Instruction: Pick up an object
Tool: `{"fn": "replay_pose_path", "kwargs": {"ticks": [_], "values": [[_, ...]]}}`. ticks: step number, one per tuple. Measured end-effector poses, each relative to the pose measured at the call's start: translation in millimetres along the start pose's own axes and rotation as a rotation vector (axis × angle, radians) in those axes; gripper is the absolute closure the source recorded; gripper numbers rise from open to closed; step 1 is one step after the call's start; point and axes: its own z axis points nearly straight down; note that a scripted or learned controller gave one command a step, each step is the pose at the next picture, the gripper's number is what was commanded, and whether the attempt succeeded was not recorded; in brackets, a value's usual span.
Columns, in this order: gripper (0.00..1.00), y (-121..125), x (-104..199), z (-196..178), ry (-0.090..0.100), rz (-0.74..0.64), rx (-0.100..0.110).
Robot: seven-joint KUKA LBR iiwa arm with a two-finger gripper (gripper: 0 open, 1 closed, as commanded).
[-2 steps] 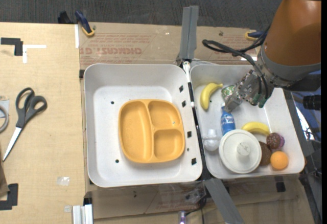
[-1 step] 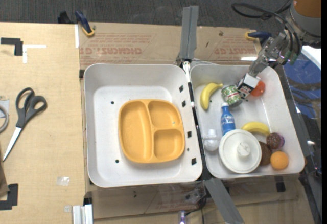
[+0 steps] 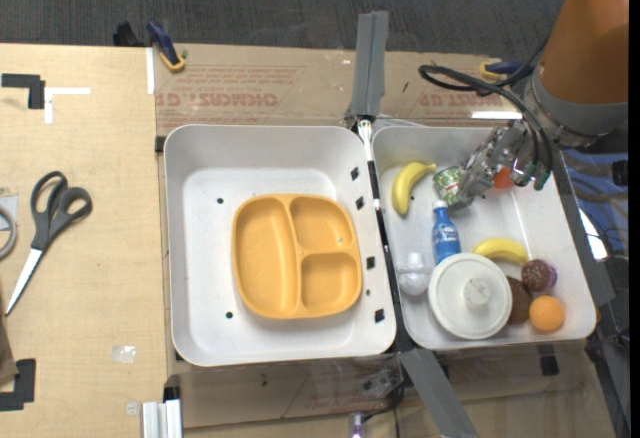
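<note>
Pale wooden worktop (image 3: 80, 326), two white bins at centre, left bin (image 3: 190, 256), right bin (image 3: 570, 226), scissors (image 3: 45, 221) at nine o'clock

Orange-yellow divided tray (image 3: 297, 256), yellow bananas (image 3: 409, 183), blue bottle (image 3: 445, 234), white bins (image 3: 190, 256), black-handled scissors (image 3: 45, 221)

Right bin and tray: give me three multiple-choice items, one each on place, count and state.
1. Where is the yellow tray?
A. left bin
B. right bin
C. on the bench beside the scissors

2. How many bananas lie in the right bin?
A. one
B. two
C. four

3. How does the blue bottle sit?
A. standing on the white bowl
B. lying in the right bin
C. inside the tray

Answers: 1 A, the tray fills the left bin. 2 B, one banana at the bin's left, another by the white bowl. 3 B, it lies lengthwise on the bin floor.
</note>
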Motion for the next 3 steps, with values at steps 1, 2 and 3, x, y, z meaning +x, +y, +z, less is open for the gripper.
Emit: {"fn": "replay_pose_path", "kwargs": {"ticks": [1, 2, 3], "values": [[1.00, -15.6, 48.4, 107.6, 0.001, 0.132, 0.001], [1.00, -91.5, -32.9, 3.3, -0.001, 0.395, 0.001], [1.00, -51.3, 45.0, 21.3, 0.002, 0.425, 0.002]]}}
